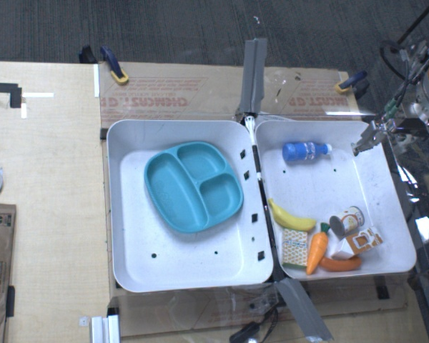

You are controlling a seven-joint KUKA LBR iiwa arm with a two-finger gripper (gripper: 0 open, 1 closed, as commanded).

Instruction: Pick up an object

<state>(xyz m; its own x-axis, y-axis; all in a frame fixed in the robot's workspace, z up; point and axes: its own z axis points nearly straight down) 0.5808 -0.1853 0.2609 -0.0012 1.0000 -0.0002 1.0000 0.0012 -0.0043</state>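
Blue bottle [305, 151] and the other items lie untouched, so picking hasn't begun; the gripper [366, 141], grip state unreadable, must next descend over one.

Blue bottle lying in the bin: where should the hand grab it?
Probably around the middle of the blue bottle, coming straight down from above. It lies on its side, alone, with bare floor of the right bin around it, so fingers can close across its narrow width.

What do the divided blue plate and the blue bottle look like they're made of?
Blue plate: likely molded plastic, one even turquoise colour, soft matte sheen, rounded compartment walls. Blue bottle: probably plastic too, slightly translucent blue with a paler cap end, lying on its side; too small to tell more.
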